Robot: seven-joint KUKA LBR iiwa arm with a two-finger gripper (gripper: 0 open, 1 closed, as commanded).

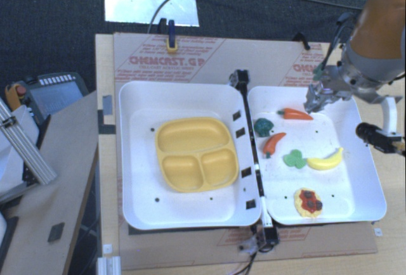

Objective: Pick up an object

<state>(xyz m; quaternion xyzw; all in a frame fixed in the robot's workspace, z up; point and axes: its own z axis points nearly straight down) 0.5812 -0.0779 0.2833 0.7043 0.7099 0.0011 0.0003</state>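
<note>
The gripper hangs over the far part of the right bin, near its back wall, and its fingertips point down just beside the right end of the orange carrot; from this angle I cannot tell how far it is open, and nothing is seen inside it. The arm, grey with an orange part above the wrist, comes in from the right side. The carrot lies flat on the bin floor. A little nearer to the camera and to the left lies a dark green broccoli piece, close to the divider between the bins, and just beside it is a red chili pepper, lying at a slant. Further to the front there is a small green leafy piece, and the yellow banana touches it on its right side. Near the front wall of this bin lies a small toy pizza, well apart from the others. In the left bin sits a yellow plate with three compartments, lying flat in the middle. Both bins rest on a cardboard sheet.
</note>
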